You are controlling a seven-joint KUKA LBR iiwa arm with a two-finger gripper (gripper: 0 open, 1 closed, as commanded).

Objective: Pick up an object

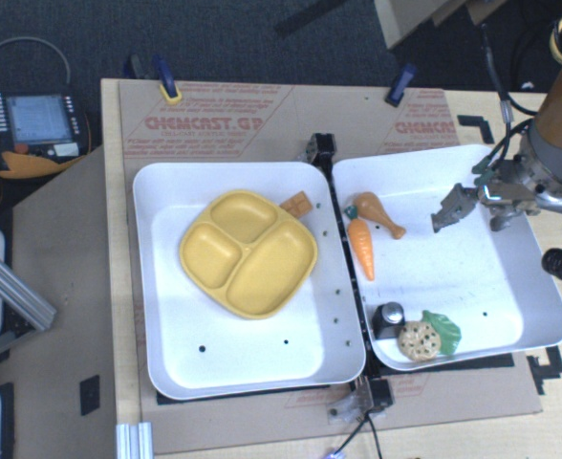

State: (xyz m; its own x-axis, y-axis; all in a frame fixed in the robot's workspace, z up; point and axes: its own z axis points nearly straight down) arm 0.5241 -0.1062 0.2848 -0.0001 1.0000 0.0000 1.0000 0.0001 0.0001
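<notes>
The yellow divided plate (248,252) is seen in the left bin (166,352). In the right bin (534,318), the gripper (472,210) is held spread and empty above the floor: approach stage. A descent onto the nearby drumstick (377,213) or carrot (361,248) is judged necessary.

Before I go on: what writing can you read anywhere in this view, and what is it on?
"CHEMCAST GP": red print on the brown protective sheet behind the left bin; the smaller red line above it is too blurred to read.
The same red print repeats behind the right bin, blurred.
Handheld screen at far left: too small to read.
</notes>
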